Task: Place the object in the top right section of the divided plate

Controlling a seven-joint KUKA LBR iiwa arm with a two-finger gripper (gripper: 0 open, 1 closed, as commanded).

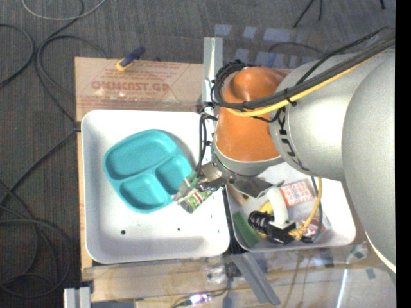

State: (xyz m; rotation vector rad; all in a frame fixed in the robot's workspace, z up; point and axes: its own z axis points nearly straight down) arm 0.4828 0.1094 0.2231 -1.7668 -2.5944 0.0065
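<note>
A teal divided plate lies in the left white bin, with one large section and two smaller ones. My gripper hangs just off the plate's lower right rim, low over the bin floor. It is shut on a small green and white object, which sits at the fingertips beside the plate, outside its sections. The orange band and grey body of the arm cover the divider between the bins.
The right bin holds a red and white packet and a green item, partly hidden by the arm. A cardboard sheet lies behind the left bin. Bare bin floor spreads below and left of the plate.
</note>
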